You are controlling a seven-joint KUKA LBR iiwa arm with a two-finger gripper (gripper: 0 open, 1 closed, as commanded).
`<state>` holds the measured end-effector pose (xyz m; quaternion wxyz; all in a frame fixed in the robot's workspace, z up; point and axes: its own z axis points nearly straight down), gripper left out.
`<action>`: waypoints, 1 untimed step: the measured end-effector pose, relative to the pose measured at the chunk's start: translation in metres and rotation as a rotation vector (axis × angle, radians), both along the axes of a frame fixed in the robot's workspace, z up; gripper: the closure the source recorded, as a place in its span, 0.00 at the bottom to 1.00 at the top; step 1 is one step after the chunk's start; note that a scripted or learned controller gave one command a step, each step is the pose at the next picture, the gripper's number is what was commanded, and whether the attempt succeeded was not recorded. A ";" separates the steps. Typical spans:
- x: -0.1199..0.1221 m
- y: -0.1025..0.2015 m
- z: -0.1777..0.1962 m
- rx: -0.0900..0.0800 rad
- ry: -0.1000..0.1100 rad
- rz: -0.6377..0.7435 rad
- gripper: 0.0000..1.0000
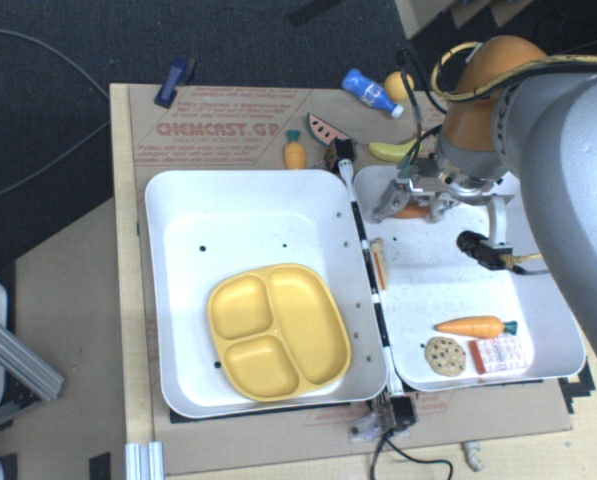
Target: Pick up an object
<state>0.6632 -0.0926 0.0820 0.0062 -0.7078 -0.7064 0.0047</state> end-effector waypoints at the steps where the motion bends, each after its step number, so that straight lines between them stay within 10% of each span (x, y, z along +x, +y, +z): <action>1: 0.003 -0.017 0.003 -0.003 -0.014 0.002 0.00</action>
